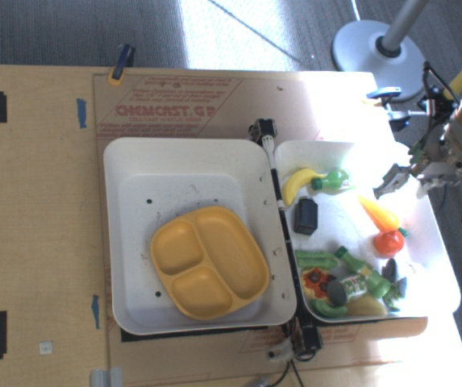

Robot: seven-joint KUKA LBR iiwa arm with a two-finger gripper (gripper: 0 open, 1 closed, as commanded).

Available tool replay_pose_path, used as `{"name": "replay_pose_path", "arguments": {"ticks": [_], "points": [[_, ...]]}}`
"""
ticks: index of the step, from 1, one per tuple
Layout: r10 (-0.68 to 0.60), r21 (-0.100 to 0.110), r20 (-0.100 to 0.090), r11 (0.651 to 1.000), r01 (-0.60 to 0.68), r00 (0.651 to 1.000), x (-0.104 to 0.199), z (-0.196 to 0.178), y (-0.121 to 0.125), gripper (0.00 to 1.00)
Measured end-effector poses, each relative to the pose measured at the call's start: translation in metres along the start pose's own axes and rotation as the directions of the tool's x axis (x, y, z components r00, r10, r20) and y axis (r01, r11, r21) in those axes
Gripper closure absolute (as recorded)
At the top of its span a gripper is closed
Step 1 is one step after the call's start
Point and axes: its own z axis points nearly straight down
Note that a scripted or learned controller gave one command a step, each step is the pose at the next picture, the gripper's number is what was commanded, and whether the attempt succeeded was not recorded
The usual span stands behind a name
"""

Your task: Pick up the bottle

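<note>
The bottle [358, 284] lies on its side near the front edge of the right-hand bin [436, 240], among a heap of small toys. Its body looks green and clear with a label, and its dark cap end points down-left. It sits slanted, touching the green pieces around it.

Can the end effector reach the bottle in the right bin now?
Probably yes: the bottle lies uncovered near the front of the right bin, though toy food crowds it; the end effector hovers above that bin's far side.
</note>
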Motion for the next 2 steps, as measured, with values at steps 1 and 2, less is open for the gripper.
{"name": "replay_pose_path", "arguments": {"ticks": [1,2], "points": [[0.484,-0.002,0.001,0.875,-0.484,0.875,-0.048,0.045,0.05,0.0],[0.483,-0.003,0.002,0.876,-0.483,0.876,-0.048,0.035,0.05,1.0]]}}
